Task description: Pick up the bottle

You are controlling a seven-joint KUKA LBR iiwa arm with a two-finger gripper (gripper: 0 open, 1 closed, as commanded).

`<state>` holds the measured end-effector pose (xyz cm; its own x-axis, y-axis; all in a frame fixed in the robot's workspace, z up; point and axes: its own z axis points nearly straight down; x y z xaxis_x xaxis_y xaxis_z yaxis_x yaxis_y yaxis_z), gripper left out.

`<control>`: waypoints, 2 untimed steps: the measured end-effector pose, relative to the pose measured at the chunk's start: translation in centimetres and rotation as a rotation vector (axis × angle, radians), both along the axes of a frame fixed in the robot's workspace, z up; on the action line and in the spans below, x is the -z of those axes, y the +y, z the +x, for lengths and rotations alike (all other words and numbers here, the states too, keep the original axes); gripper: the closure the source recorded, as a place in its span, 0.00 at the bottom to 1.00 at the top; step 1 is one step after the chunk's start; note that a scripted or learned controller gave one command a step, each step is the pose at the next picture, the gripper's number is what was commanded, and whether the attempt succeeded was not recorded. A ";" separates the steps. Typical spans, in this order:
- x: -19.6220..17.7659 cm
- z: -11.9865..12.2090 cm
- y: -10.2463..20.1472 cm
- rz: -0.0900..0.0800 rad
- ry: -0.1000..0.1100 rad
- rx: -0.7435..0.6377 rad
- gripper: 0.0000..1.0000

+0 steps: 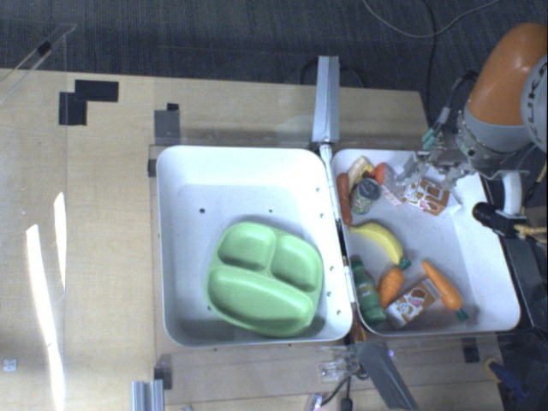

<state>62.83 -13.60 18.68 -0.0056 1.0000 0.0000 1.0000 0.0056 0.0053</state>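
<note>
End effector over rt bin, far end, above juice carton; grip state can't tell. Green bottle lies near end by divider, beside carrot, below banana.

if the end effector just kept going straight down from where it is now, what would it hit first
Probably the small carton lying flat at the back of the right bin, since the end effector hangs about over it. Depth is unclear, and the green bottle lies well off that line.
</note>
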 end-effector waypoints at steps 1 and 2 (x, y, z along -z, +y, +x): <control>9.8 -8.6 4.7 -0.001 -0.006 -0.255 0.00; 10.1 4.1 0.1 -0.002 0.004 -0.221 0.00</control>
